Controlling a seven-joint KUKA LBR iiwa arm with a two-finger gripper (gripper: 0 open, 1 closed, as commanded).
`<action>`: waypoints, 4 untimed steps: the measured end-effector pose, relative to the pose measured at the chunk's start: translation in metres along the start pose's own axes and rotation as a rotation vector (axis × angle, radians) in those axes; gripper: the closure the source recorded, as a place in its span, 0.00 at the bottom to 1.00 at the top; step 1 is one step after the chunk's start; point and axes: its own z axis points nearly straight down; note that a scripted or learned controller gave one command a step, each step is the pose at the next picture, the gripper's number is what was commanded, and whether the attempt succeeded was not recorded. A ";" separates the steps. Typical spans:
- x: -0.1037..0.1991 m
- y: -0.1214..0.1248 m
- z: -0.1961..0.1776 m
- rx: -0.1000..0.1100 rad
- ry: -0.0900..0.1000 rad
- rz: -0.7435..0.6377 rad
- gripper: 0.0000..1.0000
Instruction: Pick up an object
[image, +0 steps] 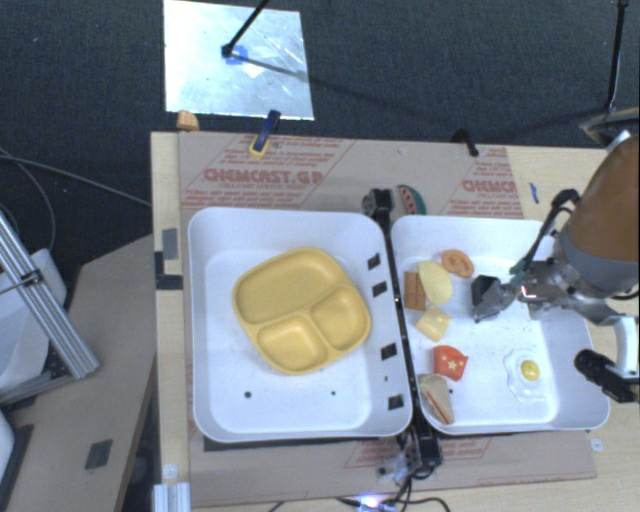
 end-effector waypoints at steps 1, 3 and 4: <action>0.045 -0.026 -0.176 -0.020 0.000 -0.008 0.00; 0.109 -0.024 -0.115 0.003 0.002 -0.007 1.00; 0.185 -0.026 -0.208 -0.010 0.003 -0.008 1.00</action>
